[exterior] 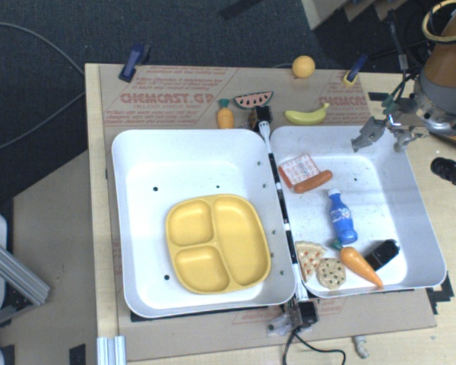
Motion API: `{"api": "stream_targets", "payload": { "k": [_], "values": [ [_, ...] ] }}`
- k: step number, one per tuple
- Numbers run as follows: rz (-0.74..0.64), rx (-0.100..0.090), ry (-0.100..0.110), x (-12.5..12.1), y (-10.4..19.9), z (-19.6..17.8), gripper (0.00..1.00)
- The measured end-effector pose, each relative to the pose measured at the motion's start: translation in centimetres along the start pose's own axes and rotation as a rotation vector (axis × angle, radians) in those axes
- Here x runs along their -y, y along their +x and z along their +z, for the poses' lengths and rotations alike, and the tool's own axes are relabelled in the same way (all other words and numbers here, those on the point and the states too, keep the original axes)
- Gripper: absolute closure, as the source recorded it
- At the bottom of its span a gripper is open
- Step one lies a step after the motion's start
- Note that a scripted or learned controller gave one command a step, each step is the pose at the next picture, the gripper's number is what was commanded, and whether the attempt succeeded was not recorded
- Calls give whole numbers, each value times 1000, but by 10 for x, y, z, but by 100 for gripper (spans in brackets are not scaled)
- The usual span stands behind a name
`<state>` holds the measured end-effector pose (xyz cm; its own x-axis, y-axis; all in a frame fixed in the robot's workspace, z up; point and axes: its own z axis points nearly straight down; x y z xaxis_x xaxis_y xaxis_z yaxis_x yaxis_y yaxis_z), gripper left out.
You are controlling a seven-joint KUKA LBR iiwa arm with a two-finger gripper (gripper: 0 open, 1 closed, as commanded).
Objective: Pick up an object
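The table [99, 204] carried two shallow white bins side by side. The left bin [137, 166] held a yellow three-compartment plate [216, 243] lying flat near its middle. The right bin [399, 196] held the smaller things: a red and white packet [296, 169] with a sausage [312, 182] touching its lower edge, a blue bottle [340, 217] lying near the middle, a carrot [360, 266] just beside a black block [382, 253] toward the near edge, and two crackers, one pale with red spots [310, 256] and one round and speckled [330, 273], touching each other in the near left corner.

The arm [444, 82] reached in at the upper right, its hand [383, 133] over the far right corner of the right bin with both fingers spread apart and nothing between them, well apart from the bottle and the carrot.

Beyond the bins, on the cardboard sheet [167, 93], lay a banana [307, 114], a watermelon slice [254, 98], a small orange carrot-like toy [226, 117] and an orange ball [304, 67]. Two blue clamps [133, 62] [355, 70] held the sheet's far edge.
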<state>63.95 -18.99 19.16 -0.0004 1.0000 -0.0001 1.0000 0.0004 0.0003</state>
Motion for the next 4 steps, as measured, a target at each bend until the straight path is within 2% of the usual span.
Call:
{"api": "stream_targets", "payload": {
  "k": [1, 2, 3, 4],
  "values": [
    [0, 0, 1, 19, 53, 74, 0],
    [1, -1, 3, 74, 50, 108, 0],
    [1, -2, 3, 103, 71, 107, 0],
    [1, -1, 3, 125, 75, 107, 0]
  ]
}}
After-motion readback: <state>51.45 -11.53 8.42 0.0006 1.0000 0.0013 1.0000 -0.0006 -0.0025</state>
